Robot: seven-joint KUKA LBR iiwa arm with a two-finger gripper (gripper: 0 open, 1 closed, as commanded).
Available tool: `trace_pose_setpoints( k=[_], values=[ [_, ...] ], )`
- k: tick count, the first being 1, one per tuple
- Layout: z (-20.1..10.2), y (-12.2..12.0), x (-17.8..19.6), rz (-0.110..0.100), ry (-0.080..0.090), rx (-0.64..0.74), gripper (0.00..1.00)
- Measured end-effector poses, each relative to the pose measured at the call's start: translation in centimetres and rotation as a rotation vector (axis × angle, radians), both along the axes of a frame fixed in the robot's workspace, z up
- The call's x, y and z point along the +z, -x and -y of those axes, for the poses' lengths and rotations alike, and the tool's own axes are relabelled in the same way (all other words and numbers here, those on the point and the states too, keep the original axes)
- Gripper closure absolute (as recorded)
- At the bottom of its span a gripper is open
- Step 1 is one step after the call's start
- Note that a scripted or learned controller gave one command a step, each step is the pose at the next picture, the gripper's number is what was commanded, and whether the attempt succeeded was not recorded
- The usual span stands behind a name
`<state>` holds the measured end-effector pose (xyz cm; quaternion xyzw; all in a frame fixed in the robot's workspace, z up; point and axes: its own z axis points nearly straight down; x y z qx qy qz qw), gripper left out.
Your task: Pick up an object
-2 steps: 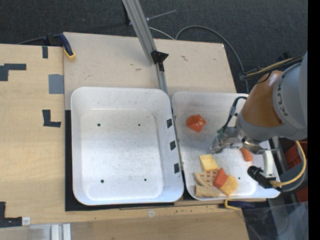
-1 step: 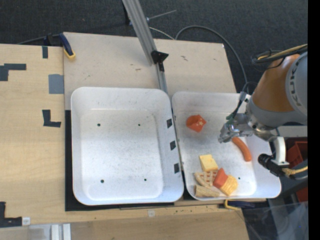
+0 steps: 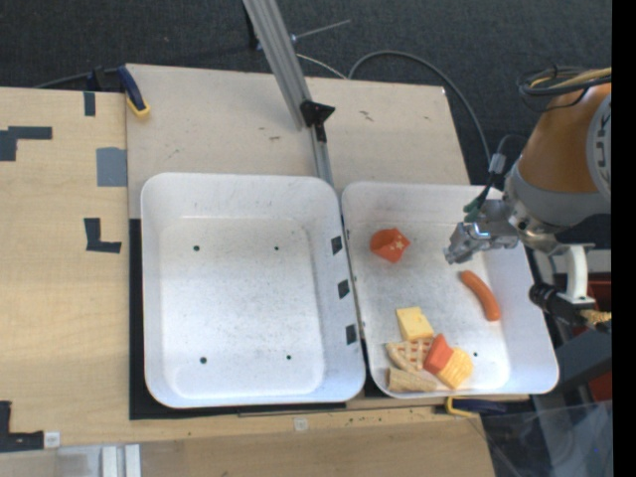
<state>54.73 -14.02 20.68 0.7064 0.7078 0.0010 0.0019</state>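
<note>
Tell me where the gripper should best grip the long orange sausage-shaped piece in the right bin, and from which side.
Probably at its middle, from above. The long orange sausage-shaped piece lies flat on the right bin floor, apart from other items, running diagonally; fingers should close across its narrow width.

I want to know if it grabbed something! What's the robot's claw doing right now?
Gripper: whether it is open or closed cannot be told; it sits over the right bin, with nothing visibly held.
</note>
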Motion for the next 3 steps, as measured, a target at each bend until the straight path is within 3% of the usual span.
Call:
trace_pose_setpoints(
  k=[1, 3],
  values=[
    [0.0, -0.1, 3.3, -0.002, 0.000, 0.000, 1.00],
    [-10.5, -3.0, 2.5, -0.005, -0.003, 0.005, 1.00]
  ],
)
